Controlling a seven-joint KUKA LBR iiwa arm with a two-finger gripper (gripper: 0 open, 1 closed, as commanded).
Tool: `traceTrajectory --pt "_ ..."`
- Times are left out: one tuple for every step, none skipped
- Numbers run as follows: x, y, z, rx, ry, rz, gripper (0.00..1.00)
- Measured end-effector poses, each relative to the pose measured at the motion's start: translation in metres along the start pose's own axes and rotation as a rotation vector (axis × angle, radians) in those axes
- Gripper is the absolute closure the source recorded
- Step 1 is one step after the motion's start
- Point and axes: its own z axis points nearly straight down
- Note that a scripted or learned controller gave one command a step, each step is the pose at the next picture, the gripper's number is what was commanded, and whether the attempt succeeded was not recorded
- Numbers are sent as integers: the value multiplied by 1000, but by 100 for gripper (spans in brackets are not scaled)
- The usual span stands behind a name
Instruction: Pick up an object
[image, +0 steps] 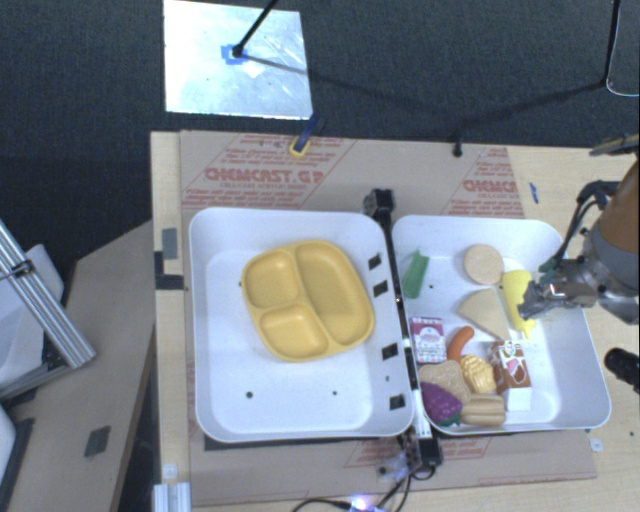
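The right bin (570, 400) holds several toy foods. Among them are a green block (414, 272), a round tan cracker (483, 264), a pale cheese wedge (486, 314), a yellow piece (517, 293), a small red-and-white carton (428, 339), an orange carrot (460, 342), a purple piece (442, 402) and a bread roll (484, 409). My gripper (533, 301) reaches in from the right and hangs low over the bin's right side, its tips right at the yellow piece. Nothing shows between them.
The left bin (230, 390) holds a yellow divided plate (305, 297). A black hinge strip (395, 320) runs between the two bins. Cardboard (260, 170) lies under both. A shiny metal sheet (237, 60) sits at the far back.
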Motion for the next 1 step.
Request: traceTrajectory --pt "60 5 -9 4 4 -6 100"
